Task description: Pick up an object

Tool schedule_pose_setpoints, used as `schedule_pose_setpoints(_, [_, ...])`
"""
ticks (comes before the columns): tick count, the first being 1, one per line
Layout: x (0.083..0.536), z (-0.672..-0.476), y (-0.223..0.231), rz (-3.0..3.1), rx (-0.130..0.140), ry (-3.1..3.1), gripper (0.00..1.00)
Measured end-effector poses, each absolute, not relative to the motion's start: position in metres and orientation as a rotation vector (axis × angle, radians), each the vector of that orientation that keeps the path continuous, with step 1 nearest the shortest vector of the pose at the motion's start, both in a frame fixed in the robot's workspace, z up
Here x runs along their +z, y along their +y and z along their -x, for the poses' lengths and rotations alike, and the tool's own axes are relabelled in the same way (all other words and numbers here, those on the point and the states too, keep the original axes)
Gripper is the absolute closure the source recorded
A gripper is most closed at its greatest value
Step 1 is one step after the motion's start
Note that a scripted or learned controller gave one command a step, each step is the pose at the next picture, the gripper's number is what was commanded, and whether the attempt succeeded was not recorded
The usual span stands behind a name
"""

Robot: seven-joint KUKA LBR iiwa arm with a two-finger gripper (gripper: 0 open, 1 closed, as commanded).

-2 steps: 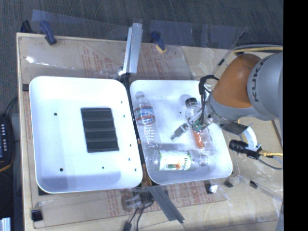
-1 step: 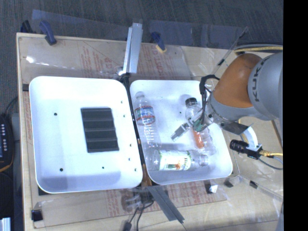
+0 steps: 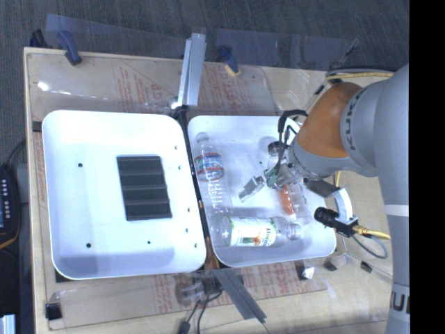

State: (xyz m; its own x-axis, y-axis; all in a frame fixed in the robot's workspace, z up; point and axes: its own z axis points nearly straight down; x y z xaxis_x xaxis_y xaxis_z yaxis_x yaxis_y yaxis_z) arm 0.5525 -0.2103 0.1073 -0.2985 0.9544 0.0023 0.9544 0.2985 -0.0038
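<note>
Grey arm point(image 3: 379, 138) with its orange band reaches over the right bin point(image 3: 236, 127), its pincer point(image 3: 268, 179) low inside; whether it is spread or pinching I cannot tell. Left of the pincer a clear bottle point(image 3: 210, 169) lies along the bin's left wall, a green-labelled bottle point(image 3: 256, 232) by its near rim, a reddish bottle point(image 3: 290, 200) just beside the pincer.

Count: two bins, three bottles, one dark ridged block.

Two white bins sit side by side: left bin point(image 3: 62, 186) and right bin point(image 3: 236, 129). Three clear plastic bottles lie at centre-right: red-labelled bottle point(image 3: 209, 167), green-labelled bottle point(image 3: 254, 232), orange-tinted bottle point(image 3: 292, 200). One black ridged block point(image 3: 144, 187) lies centre-left.
</note>
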Motion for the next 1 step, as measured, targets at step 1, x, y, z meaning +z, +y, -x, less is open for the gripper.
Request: schedule_pose_setpoints(1, [0.1895,-0.5459,-0.2105,1.715,0.000,-2.633,0.00])
